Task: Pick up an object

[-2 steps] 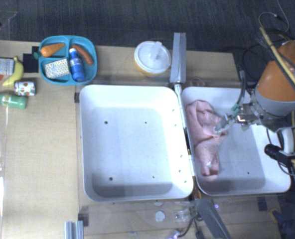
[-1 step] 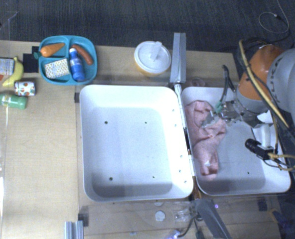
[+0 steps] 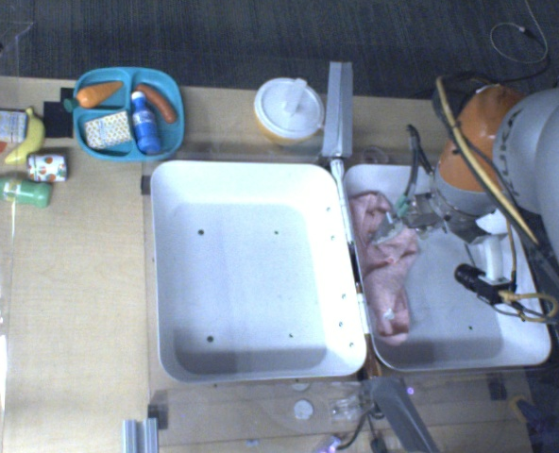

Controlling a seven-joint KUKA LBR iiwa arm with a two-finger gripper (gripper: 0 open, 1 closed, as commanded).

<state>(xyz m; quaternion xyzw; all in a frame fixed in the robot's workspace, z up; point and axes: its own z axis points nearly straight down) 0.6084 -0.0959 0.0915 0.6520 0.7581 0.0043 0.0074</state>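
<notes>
Fingers touch pink cloth along right bin's left wall.

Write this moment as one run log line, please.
arm: in right white bin | gripper: at crumpled pink cloth, grasp unconfirmed | cloth: along bin's left wall | left white bin: untouched

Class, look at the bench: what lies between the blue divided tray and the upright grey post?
In the camera view, a round white-lidded cup stands between the blue tray and the grey post.
</notes>
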